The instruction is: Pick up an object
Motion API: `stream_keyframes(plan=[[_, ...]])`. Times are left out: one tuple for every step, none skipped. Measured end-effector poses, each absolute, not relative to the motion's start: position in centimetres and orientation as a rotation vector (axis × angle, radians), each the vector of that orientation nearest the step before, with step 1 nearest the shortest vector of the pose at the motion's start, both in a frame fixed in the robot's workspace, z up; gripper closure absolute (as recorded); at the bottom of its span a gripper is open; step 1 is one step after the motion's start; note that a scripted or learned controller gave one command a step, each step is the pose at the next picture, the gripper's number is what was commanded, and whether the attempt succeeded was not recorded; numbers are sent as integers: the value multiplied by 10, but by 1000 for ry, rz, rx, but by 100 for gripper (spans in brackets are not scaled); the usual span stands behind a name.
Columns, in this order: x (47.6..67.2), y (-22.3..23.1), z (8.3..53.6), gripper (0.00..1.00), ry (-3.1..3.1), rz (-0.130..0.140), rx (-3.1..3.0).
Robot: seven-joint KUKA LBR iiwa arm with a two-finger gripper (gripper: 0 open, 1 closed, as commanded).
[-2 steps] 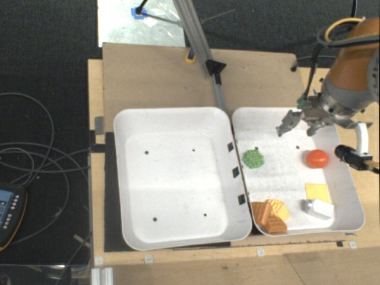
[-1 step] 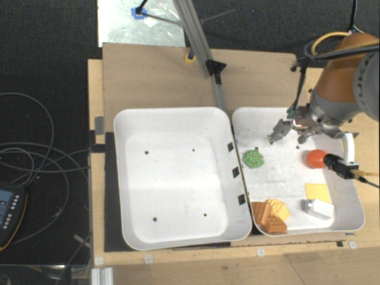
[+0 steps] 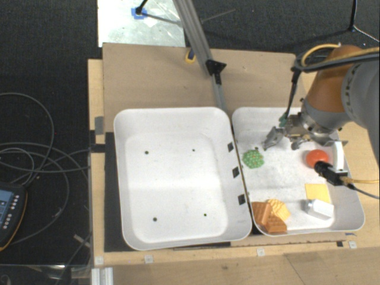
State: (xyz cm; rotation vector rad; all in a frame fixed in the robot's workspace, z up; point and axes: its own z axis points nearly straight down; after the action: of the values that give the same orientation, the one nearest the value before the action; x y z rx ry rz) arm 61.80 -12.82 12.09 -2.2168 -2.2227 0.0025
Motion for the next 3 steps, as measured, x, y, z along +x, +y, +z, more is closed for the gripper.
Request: stream_keyframes(plan=[[620,-129,135,100,-2226,-4,-2220],[621,-132,199,100,-2230,-7,-2222],[623,-132,254,100,-2233,-7,-2220]])
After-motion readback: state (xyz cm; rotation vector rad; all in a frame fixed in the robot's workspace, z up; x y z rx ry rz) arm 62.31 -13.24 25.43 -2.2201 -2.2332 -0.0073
